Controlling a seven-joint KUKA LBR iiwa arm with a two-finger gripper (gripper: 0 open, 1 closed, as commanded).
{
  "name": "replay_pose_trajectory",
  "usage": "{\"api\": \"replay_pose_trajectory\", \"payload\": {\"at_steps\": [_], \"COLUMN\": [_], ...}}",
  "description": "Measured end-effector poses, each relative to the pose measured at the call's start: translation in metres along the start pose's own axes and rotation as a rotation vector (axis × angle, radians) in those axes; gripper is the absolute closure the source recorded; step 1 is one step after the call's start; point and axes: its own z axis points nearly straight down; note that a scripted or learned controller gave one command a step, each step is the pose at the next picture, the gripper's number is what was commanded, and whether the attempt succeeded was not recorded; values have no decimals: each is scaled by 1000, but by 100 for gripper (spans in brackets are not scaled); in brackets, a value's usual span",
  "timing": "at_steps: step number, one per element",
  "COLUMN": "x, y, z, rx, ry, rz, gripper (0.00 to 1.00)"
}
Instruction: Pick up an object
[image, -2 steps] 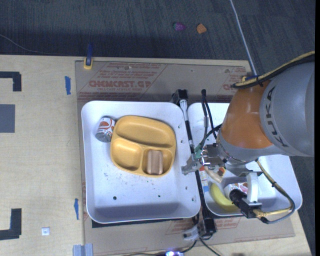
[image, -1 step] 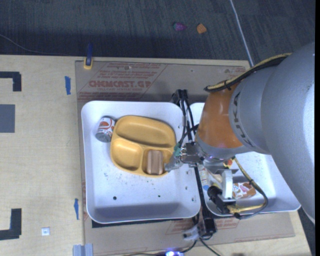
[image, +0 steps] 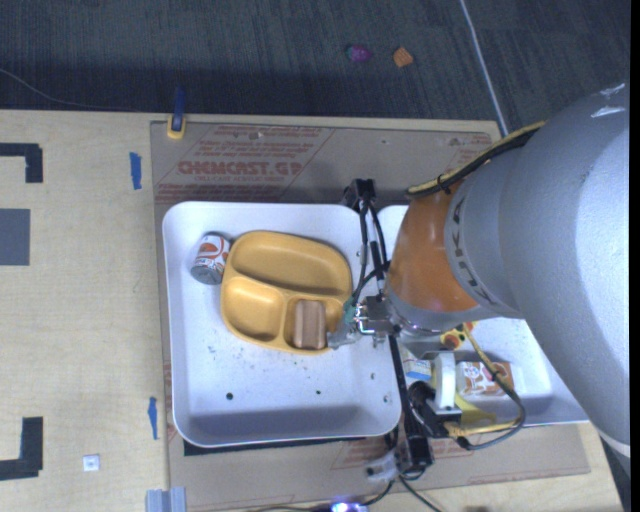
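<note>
Left white bin (image: 190, 400), seen from above: a yellow divided plate (image: 275, 285) lies in its upper half, with a brown block (image: 308, 323) resting in the plate's lower right compartment. A small can (image: 209, 257) — lying on its side — touches the plate's upper left edge. The gripper (image: 352, 322) sits low at the plate's right rim, just beside the brown block; whether it is released or clenched cannot be told, and nothing is seen grasped in it. The grey arm (image: 560, 250), with its orange band (image: 430, 255), covers most of the right bin (image: 535, 375), where a small printed packet (image: 478, 379) lies. Both bins stand on a cardboard sheet (image: 240, 165) upon the table (image: 70, 300).
</note>
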Motion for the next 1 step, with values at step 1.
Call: {"api": "replay_pose_trajectory", "payload": {"at_steps": [1], "x": [0], "y": [2], "z": [4], "rx": [3], "ry": [-3], "rz": [2], "gripper": [0]}}
